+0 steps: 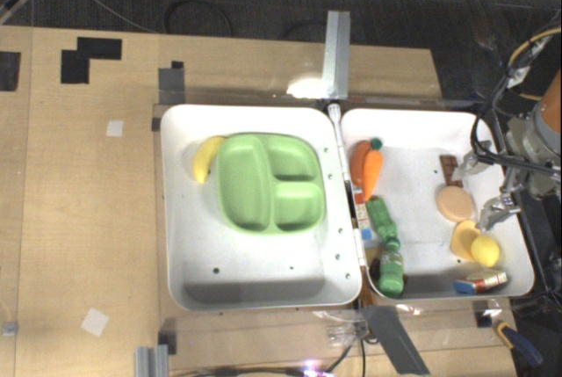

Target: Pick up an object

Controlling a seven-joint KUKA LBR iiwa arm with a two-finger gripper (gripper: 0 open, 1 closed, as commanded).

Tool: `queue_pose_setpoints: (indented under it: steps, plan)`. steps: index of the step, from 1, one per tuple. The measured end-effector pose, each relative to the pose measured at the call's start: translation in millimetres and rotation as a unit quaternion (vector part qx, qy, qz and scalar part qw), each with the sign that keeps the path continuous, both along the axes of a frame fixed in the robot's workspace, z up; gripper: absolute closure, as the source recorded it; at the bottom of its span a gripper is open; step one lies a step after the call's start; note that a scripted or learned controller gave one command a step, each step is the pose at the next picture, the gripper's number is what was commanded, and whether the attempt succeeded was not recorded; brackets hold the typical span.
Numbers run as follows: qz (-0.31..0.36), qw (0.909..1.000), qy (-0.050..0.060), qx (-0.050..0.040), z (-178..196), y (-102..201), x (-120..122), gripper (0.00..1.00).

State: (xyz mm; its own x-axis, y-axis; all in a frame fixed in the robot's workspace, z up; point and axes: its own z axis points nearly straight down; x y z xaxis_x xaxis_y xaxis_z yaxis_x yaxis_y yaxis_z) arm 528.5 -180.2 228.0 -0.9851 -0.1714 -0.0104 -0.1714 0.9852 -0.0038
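1. The task is judged to be at an early stage: nothing is seen lifted, and every object lies on a bin floor
2. The pincer [493,210] is seen low over the right bin [413,191], close to its right wall, with the grey arm [536,134] reaching in from that side
3. Whether its fingers are spread or pressed together cannot be told; nothing is seen pinched between them
4. Just beside the pincer a beige disc [456,205] is found, and just below it a yellow ball [484,251] touching a pale yellow piece [463,239]; one of these is judged the likeliest pick
5. A grasp and a lift are still left to be done
6. Along the right bin's left wall a carrot [369,169] and a green bottle [384,245] are lined up, well apart from the pincer
7. Open floor is left in the middle of the right bin, so room for a sideways approach is given there; the right wall is close and could be struck
8. A red and blue marker [480,283] lies against the front wall, where little room is left
9. In the left bin [189,226] a green tray [267,182] and a banana [206,157] are set, far from the arm on the desk [79,217]
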Motion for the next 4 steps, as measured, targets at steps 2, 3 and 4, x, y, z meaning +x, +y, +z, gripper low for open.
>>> queue_pose_setpoints:
  steps: [2, 3, 4]
  plan:
    - [0.158, 0.9874, -0.004, -0.0047, -137.0, 6.6, -28.0, 0.00]
    - [0.161, 0.9868, -0.013, -0.0065, -122.7, 8.5, -22.1, 1.00]
    - [0.229, 0.9733, 0.000, -0.0024, -74.3, -26.1, -10.3, 1.00]
